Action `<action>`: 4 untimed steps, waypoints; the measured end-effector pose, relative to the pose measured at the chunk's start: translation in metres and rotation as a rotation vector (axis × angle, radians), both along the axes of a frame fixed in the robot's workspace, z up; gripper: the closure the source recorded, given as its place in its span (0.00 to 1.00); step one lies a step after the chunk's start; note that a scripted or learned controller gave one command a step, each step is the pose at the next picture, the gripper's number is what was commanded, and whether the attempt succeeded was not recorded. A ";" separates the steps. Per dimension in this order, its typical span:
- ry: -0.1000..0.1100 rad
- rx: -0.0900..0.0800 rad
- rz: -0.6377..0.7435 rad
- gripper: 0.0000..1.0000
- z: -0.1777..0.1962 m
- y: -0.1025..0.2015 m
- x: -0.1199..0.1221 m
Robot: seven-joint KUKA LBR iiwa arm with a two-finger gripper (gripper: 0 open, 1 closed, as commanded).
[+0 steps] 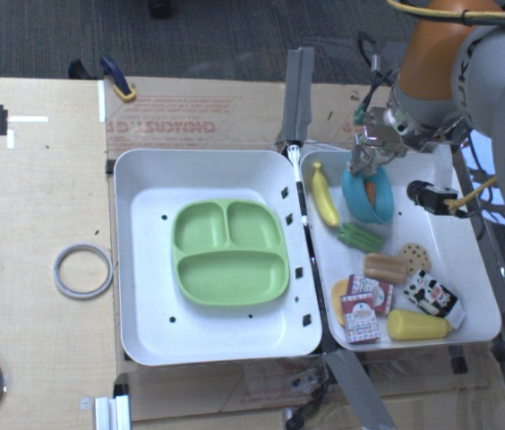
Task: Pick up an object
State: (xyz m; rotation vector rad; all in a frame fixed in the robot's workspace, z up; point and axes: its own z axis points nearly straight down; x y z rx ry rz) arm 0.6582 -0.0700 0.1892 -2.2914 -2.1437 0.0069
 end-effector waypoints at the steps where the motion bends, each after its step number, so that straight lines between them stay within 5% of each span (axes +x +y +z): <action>1: 0.007 0.000 0.002 1.00 0.006 0.000 -0.001; 2: -0.001 -0.001 0.071 1.00 0.048 -0.008 0.000; 3: 0.000 -0.001 0.023 1.00 0.000 -0.018 -0.022; 4: -0.001 -0.001 0.023 0.00 0.000 -0.018 -0.021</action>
